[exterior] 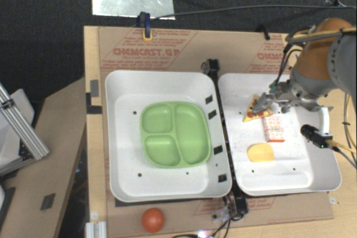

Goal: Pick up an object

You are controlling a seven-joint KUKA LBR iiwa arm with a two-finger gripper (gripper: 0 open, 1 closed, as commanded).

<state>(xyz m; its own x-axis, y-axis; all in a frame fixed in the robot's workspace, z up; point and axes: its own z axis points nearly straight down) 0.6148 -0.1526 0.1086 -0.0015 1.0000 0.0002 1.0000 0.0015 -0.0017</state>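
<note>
Pincer low in the right white bin beside a yellow-and-red pizza-slice toy

The grey arm with its orange band (321,58) comes in from the right and sets the pincer (266,101) down in the right shallow white plastic bin (323,175), at the upper end of the flat yellow-and-red pizza-slice toy (254,113), seemingly touching it; whether the pincer is spread or clenched I cannot tell. Just right of the slice lies a small red-and-white carton (274,129), and below the carton a round yellow disc (260,153). The left white bin (120,120) holds a green three-compartment plate (175,134). An orange ball (153,219) sits on the surface below the left bin
</note>
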